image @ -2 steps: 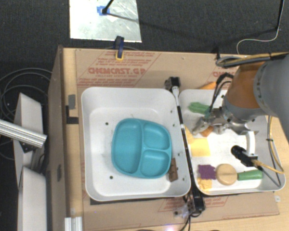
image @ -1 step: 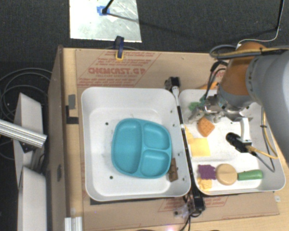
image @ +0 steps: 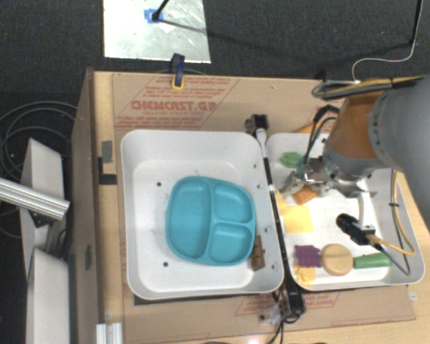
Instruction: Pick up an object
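Our hand [image: 308,181] hung low near the right bin's [image: 408,282] far-left corner; its grip we couldn't tell. The yellow block [image: 297,219] looked light, stiff; we'd pinch its sides.

The arm [image: 398,120] runs off the right edge and covers the right bin's [image: 398,278] far corner. Beneath the wrist, the gripper [image: 301,181] is a dark tangle (fingers indistinct), overlapping a partly hidden green object [image: 291,159].
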Motion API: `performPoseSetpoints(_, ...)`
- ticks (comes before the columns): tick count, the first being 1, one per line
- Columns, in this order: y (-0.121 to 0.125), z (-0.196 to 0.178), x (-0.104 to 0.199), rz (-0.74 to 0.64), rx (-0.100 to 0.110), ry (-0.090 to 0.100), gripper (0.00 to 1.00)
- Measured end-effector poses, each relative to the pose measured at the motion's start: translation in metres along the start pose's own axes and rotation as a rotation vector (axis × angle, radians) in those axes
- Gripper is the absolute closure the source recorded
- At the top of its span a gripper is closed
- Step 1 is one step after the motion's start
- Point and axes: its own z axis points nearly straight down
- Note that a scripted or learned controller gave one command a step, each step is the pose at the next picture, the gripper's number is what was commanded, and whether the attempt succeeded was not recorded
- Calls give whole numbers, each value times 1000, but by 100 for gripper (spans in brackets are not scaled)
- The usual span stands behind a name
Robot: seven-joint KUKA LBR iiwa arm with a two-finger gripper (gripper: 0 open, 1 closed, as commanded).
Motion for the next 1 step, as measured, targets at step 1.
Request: performPoseSetpoints(1, 2, -11, 0, -2, -5, 1, 100)
